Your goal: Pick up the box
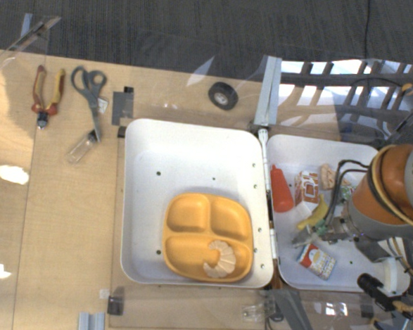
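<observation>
A small box (pixel 317 260) with a red, white and yellow print lies flat near the front of the right bin (pixel 346 282). A second red-and-white carton (pixel 307 187) lies farther back in the same bin. My gripper (pixel 310 235) hangs low over the bin's middle, just behind the small box and right beside a yellow banana (pixel 316 213). The wrist and its orange band (pixel 392 186) reach in from the right and cover part of the bin. Nothing shows as held.
A red bottle-shaped item (pixel 282 190) and a brown pastry (pixel 327 175) lie in the right bin. The left bin (pixel 150 157) holds a yellow divided plate (pixel 202 224) with a shell-shaped piece (pixel 221 259). Pliers (pixel 45 93), scissors (pixel 91 93) and a tape roll (pixel 223 95) lie on the bench.
</observation>
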Tool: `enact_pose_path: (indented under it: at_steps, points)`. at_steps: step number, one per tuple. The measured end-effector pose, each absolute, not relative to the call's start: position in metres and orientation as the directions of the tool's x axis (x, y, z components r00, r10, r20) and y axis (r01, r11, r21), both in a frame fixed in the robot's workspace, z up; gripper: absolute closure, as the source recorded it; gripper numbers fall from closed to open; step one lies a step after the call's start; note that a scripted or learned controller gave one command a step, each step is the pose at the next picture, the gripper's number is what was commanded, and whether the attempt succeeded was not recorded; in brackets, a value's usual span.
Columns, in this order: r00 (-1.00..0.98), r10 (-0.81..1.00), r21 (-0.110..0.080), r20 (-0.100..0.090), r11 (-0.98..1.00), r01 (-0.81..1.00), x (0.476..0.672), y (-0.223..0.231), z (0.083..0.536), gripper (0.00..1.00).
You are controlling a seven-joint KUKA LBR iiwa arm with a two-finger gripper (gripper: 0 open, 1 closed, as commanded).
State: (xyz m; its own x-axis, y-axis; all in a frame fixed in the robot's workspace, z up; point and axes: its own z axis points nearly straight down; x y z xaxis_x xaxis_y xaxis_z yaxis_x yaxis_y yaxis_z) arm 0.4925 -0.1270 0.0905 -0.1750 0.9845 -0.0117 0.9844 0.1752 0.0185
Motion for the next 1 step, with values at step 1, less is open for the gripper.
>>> enact_pose_path:
  at_steps: [1]
  points:
    - [-0.240,0.971,0.019,-0.012,0.240,0.971,0.4929,-0.1028,0.0907,0.00]
